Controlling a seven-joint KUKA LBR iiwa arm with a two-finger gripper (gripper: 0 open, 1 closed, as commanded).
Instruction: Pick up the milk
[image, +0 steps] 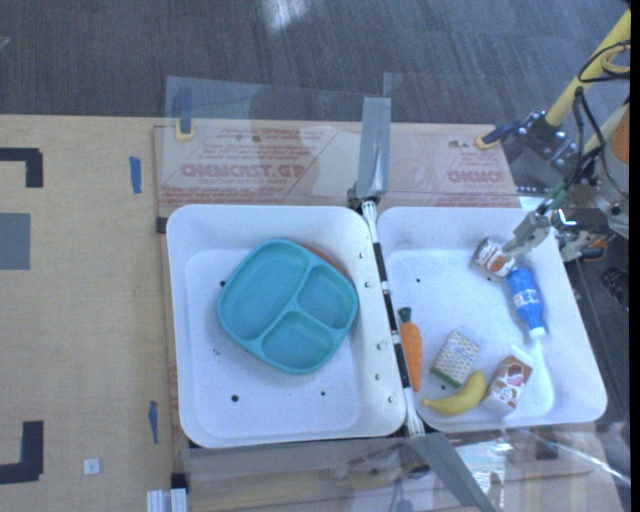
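Camera view, looking down at a slant on a wooden bench (80, 330) with two shallow white bins side by side.

The left bin (200, 400) holds a teal divided plate (288, 305). The right bin (440, 240) holds the rest. A carrot (410, 345) lies by the wall between the bins. A small green and white box (456, 357) sits above a banana (455, 393). A blue bottle (526, 300) lies along the right side, and a small red and white can (492, 258) lies on its side near the far corner.

The milk (508, 383), a small red and white carton, lies in the near right corner of the right bin, touching or just beside the banana's tip.

The arm reaches in from the right, and its pincer (530, 233) is at the can, just above the bottle's upper end. It is too small and blurred to tell whether it is spread or pressed together, or whether it touches the can.

Likely risks:
- The pincer sits well apart from the milk and could close on the can or bottle, since the can has similar colours.
- Moving to the carton means passing over the bottle, which may get knocked and roll.
- The carton is crowded by the banana and the bin wall, so a grasp could catch the banana or slip off.
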